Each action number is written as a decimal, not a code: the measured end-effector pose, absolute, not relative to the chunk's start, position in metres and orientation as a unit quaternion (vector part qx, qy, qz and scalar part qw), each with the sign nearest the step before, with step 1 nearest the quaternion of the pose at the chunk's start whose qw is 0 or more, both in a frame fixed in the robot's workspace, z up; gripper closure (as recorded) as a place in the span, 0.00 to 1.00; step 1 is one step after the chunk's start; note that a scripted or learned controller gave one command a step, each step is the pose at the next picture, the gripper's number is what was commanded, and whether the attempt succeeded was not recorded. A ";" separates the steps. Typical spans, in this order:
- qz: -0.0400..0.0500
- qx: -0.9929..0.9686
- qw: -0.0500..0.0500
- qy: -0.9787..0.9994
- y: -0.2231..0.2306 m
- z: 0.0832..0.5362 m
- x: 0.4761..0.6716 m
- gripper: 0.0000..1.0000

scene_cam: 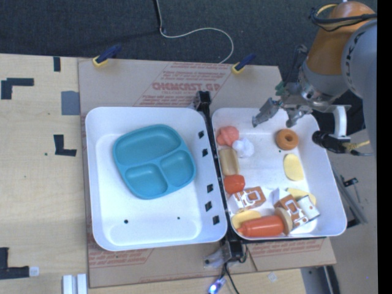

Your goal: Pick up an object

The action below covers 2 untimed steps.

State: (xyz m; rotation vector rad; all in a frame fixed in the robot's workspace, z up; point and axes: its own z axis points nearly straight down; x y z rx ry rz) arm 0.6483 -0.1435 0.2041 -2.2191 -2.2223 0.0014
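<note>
Approach step. Claw (277, 116) fingers spread apart, nothing between them, hovering over right bin (327, 182) top edge. Donut (286, 139) sits just below-right of claw, nearest target. Next: shift over donut, descend, then clamp.

The shallow white plastic left bin (101, 182) holds a turquoise three-compartment plastic tray (153, 160). Taking that tray as landmark, to its right lies the shallow white plastic right bin (327, 192). In it sit a salmon-pink lump (227, 135), a white fluffy ball (244, 147), a tan cylinder (228, 160), a brown ring doughnut (286, 139), a pale yellow oval piece (293, 166), a red-orange sausage shape (264, 226) and white blocks with orange square patterns (251, 196). The grey arm's band (334, 41) is orange.
</note>
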 end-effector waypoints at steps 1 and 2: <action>-0.004 -0.704 -0.003 -0.710 -0.078 0.286 0.671 0.00; 0.001 -0.705 0.003 -0.710 -0.012 0.247 0.627 0.00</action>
